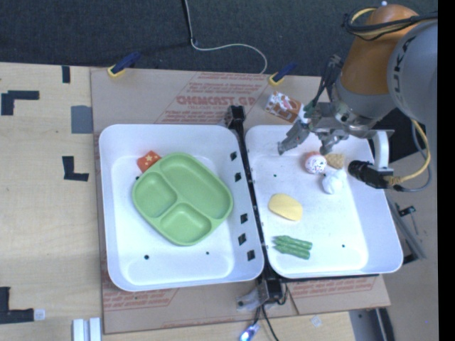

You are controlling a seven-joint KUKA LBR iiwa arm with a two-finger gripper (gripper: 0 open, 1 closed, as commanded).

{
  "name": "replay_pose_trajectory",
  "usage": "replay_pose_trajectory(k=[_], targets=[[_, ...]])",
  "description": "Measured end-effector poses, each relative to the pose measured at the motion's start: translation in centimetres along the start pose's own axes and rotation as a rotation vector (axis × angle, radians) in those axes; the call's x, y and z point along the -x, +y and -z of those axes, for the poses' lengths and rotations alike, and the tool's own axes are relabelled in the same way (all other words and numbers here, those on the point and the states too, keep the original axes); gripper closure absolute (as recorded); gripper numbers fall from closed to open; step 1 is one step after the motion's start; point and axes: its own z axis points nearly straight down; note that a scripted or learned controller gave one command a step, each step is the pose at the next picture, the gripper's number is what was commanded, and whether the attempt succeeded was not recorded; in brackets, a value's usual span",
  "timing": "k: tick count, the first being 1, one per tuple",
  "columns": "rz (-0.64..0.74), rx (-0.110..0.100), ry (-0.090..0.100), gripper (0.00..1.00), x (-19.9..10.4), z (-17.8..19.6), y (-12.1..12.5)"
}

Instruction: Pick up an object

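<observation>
Objects lie in the right bin: a round ball and a white piece near the far edge, a tan bit beside the ball, a yellow lump mid-bin, a green pod nearer the front.

Camera view: the gripper hangs over the far part of that bin with its fingers spread wide and nothing between them. The ball sits just below and beside the fingertips, touching or nearly touching its neighbours.

Judgement: the ball is the nearest target. The fingers should straddle it alone, descending straight, since the crowded neighbours could be nudged or the ball could roll.

Surface: the left bin holds a green tray and an orange piece. Both bins rest on cardboard over a wooden bench. A cable crosses dark cloth behind.
</observation>
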Motion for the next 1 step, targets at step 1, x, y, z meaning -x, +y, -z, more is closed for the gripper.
replay_pose_trajectory(k=[1], targets=[[0.002, -0.001, 0.000, 1.00, -0.10, 0.98, 0.02]])
